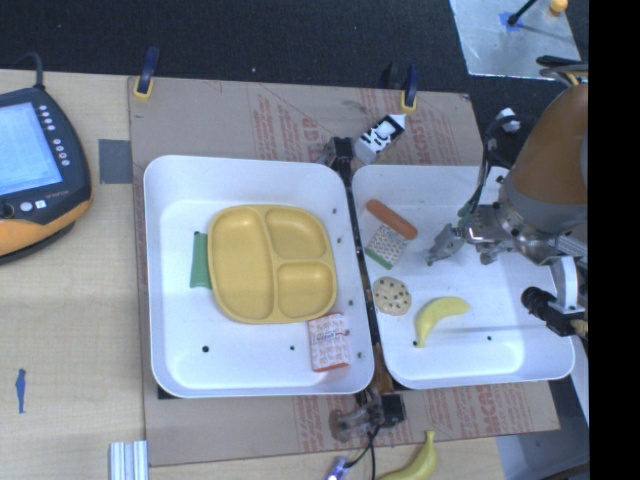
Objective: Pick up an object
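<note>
The gripper (462, 244) hovers over the right bin (500, 363) with fingers spread and empty, probably needing to drop onto the banana (438, 315).

Bright, even overhead light washes the two white bins (160, 268) nearly flat, with only soft, short shadows beneath the things in them. The far background falls dark. The picture is slightly soft and grainy; the arm (550, 168) at right blurs.
</note>
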Robot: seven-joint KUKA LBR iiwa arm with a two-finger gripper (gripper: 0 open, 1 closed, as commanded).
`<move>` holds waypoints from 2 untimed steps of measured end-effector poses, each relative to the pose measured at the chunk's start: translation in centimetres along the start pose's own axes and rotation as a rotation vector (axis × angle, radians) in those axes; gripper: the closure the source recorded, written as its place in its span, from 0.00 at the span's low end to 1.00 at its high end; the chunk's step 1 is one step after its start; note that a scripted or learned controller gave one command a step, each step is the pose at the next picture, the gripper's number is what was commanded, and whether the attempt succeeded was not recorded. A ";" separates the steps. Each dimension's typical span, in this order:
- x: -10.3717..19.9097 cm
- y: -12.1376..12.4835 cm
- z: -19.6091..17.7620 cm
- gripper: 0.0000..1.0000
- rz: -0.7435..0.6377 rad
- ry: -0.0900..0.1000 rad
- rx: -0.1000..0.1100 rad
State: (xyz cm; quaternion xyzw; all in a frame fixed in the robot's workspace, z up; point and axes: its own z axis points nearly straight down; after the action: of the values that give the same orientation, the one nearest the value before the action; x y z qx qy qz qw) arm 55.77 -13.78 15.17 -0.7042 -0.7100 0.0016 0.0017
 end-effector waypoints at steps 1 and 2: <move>0.7 -8.2 6.1 0.00 0.003 0.001 0.001; 0.5 -8.1 5.1 1.00 -0.004 0.000 0.001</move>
State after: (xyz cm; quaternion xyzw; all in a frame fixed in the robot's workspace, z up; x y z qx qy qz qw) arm 47.63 -13.30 10.14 -0.7029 -0.7113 0.0020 0.0021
